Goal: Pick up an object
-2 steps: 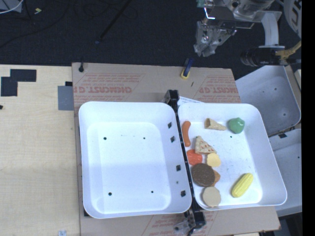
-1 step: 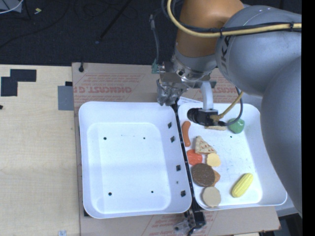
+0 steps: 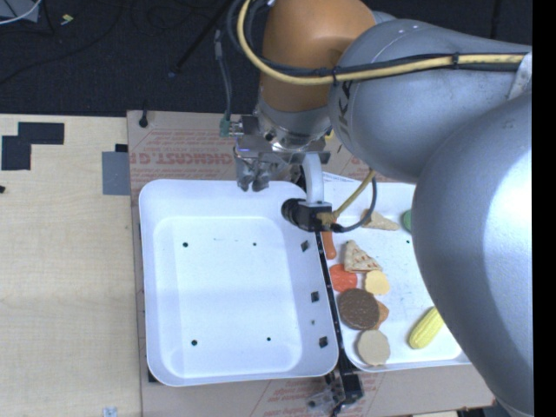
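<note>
My gripper (image 3: pixel 254 181) hangs over the back rim of the left white bin (image 3: pixel 155 276), open, with nothing between its fingers. The objects lie in the right bin (image 3: pixel 434 354), to the right of the gripper. They are a thin orange stick (image 3: pixel 330 244), a triangular pale wedge (image 3: pixel 359 257), a red-orange piece (image 3: pixel 343 278), a small yellow piece (image 3: pixel 377 282), a brown disc (image 3: pixel 359 308), a beige disc (image 3: pixel 374 347) and a yellow corn cob (image 3: pixel 425 327). The big grey arm hides much of the right bin.
A pale scrap (image 3: pixel 380 222) and a green bit (image 3: pixel 406 220) sit at the right bin's back, by the arm. The bins' shared dark divider (image 3: pixel 328 294) runs between them. Bare wooden bench (image 3: pixel 61 276) spreads to the left.
</note>
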Tool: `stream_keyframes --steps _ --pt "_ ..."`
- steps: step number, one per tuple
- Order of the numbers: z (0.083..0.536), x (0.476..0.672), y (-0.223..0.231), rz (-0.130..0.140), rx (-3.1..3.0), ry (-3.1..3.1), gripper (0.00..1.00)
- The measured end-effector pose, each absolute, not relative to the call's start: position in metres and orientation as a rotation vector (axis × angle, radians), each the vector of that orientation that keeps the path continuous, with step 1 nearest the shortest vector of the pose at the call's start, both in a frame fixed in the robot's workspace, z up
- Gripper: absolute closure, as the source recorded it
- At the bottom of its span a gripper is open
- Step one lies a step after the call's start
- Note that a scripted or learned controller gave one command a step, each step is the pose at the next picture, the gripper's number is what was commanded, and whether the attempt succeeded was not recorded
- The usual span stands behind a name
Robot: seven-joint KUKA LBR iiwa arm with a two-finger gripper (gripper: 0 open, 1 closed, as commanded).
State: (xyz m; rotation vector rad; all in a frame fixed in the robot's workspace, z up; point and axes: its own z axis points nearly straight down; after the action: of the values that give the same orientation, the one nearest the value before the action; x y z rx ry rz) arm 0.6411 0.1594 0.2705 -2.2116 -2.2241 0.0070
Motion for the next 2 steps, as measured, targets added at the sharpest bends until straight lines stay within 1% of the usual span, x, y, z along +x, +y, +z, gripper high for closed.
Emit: stream_keyframes --steps 1,2 --pt "0.408 0.644 0.219 -0.02 -2.217 -2.233 1.0" --pt "0.541 0.643 0.227 -0.017 -2.221 -2.23 1.0"
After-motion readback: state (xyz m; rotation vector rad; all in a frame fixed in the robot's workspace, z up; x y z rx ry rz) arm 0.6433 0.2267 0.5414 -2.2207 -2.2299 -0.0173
